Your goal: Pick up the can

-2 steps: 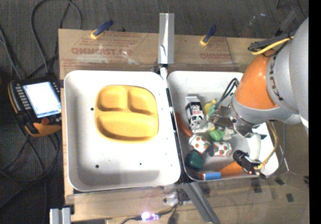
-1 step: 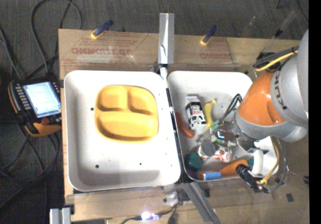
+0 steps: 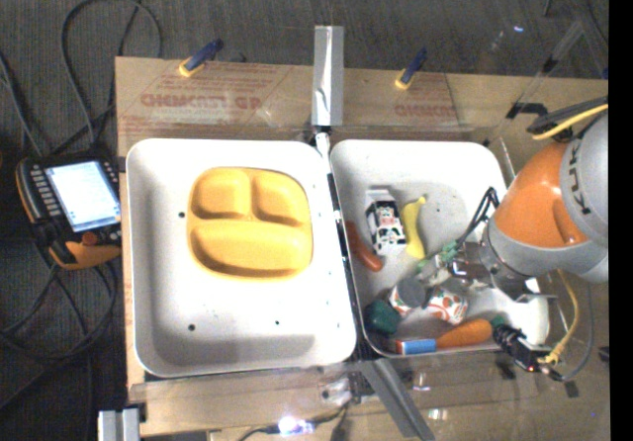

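We cannot make out the gripper clearly; the arm's wrist hides much of it, so we cannot tell its state. In the right bin we see the can lying just below the gripper, beside a carrot, banana and toy car. The left bin holds a yellow tray.

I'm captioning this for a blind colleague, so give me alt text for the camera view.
A grey and orange robot arm reaches from the right into the right white bin, its hand low over a can among a carrot, a banana and other small items. The left bin holds a yellow divided tray.
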Motion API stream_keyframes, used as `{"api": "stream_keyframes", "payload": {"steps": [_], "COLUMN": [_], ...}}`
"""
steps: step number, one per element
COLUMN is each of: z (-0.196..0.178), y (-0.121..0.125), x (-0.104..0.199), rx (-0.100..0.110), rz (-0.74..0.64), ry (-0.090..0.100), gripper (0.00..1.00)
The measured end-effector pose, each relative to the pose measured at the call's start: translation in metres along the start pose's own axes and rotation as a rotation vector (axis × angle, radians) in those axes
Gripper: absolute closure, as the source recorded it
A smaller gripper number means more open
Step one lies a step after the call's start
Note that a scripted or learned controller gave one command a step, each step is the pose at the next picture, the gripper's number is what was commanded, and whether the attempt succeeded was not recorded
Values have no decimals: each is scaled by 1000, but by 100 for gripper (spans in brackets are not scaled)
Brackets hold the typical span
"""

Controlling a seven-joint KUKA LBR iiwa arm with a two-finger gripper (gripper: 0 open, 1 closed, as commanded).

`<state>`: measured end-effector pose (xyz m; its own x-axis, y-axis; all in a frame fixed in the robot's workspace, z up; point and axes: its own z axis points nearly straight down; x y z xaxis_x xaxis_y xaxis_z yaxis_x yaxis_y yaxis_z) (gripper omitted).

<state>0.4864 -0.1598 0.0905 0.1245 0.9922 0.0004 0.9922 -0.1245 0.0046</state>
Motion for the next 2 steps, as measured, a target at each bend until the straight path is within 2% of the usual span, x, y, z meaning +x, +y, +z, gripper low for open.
{"api": "stream_keyframes", "payload": {"steps": [1, 2], "z": [-9, -7], "y": [2, 0], "x": [1, 2], "rx": [-4, 4], "rz": [-2, -1], "ry": [1, 3], "gripper": [100, 0]}}
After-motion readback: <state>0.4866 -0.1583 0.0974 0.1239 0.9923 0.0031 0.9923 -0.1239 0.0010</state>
